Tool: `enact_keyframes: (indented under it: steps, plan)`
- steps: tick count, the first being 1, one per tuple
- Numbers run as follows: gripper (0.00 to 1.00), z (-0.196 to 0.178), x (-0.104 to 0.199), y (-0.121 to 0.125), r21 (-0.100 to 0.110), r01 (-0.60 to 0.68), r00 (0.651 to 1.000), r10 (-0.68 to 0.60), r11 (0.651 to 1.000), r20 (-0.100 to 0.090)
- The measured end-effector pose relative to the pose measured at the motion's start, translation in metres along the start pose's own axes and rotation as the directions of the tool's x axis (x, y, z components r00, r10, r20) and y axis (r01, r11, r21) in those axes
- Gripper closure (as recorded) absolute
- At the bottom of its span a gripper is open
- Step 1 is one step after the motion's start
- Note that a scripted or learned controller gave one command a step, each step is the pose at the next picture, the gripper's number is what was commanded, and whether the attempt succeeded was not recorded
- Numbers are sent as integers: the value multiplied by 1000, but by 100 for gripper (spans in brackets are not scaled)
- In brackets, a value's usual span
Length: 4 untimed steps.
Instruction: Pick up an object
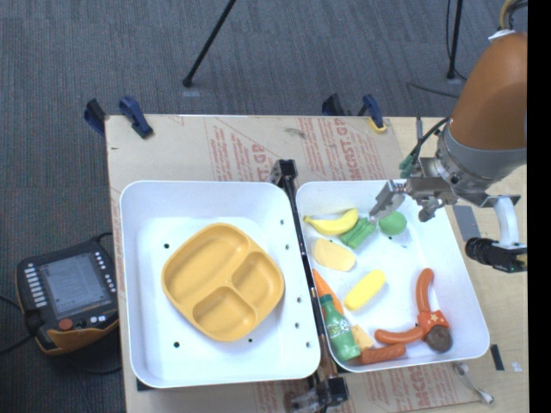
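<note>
Grey carpet under a cardboard-topped surface (224, 140) carrying two white bins. Left bin (142, 231) holds a yellow divided tray (223, 280). Right bin (461, 274) holds the candidates, packed close: banana (331, 224), green ball (393, 224), green block (360, 233), yellow oval piece (332, 254), yellow capsule (365, 289), green bottle (339, 327), sausages (424, 292). Claw (405, 203) hangs over the bin's upper part, fingers spread, nothing between them, just above the green block and ball. Risk: ball is round and could squirt out or roll; the block lies touching the banana, so a finger may land on a neighbour and shove the pile rather than close on one item.
</note>
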<state>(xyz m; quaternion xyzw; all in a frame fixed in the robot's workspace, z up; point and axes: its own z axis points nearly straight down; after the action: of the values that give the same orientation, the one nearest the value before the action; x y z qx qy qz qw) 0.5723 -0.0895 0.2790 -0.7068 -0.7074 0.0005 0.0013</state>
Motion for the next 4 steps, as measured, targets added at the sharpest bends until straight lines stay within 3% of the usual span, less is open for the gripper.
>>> enact_keyframes:
  steps: [1,2,3,4]
  plan:
    - [0,119,1,-46,4,31,1000,-31,1000,-1]
    - [0,191,-2,-78,-2,100,995,-100,995,4]
    - [0,192,3,-22,1,-361,933,361,933,0]
    - [0,191,6,-93,-6,-86,996,86,996,5]
